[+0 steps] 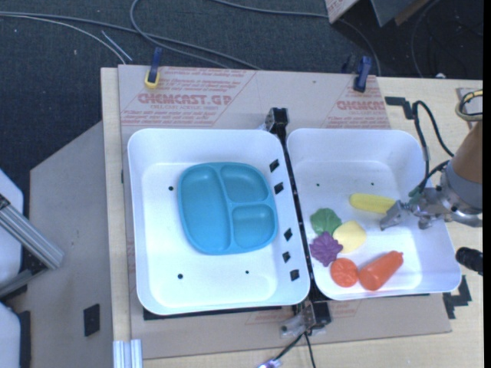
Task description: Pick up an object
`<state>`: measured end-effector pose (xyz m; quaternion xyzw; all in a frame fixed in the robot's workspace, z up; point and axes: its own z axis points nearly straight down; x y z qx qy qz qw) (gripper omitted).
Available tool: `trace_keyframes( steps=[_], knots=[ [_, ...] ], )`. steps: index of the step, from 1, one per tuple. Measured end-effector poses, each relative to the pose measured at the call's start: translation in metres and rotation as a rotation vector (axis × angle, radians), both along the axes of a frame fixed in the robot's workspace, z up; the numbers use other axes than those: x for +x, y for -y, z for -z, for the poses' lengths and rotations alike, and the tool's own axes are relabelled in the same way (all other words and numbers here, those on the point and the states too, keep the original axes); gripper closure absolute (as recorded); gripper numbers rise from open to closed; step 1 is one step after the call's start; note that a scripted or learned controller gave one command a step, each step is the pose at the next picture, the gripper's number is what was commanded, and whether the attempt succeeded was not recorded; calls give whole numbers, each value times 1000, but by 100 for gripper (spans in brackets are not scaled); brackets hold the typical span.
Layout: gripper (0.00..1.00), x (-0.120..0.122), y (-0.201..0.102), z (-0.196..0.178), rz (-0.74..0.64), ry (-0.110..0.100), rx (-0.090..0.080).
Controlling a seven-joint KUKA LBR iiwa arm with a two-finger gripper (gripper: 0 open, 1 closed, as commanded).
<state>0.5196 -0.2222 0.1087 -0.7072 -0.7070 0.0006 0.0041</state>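
Item: two shallow white bins on a bench, a black divider strip between them taken here as the landmark.

Left bin [146, 228], left of the divider: one blue sectioned plate [227, 207] with three compartments, lying flat near the middle of the bin floor.

Right bin [337, 148], right of the divider: six toy foods. A green leafy vegetable [324, 220] sits closest to the divider; a purple grape cluster [325, 247] lies just below it, equally near the divider. A pale yellow lemon-like piece [351, 236] touches the grapes on their far side. A red tomato [344, 272] sits below the grapes, touching an orange carrot [381, 270] that lies tilted farther from the divider. A yellow banana-like piece [372, 202] lies apart from these, farthest from the divider.

Gripper [390, 220] (grey, entering from the right): low in the right bin, fingertip just beside the yellow piece's far end. Nothing visible between its fingers; whether they are spread or closed cannot be told.
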Motion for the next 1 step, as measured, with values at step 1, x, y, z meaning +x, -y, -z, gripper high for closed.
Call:
trace_keyframes(
  steps=[1],
  knots=[
    [0,2,-5,24,-5,3,5]
  ],
)
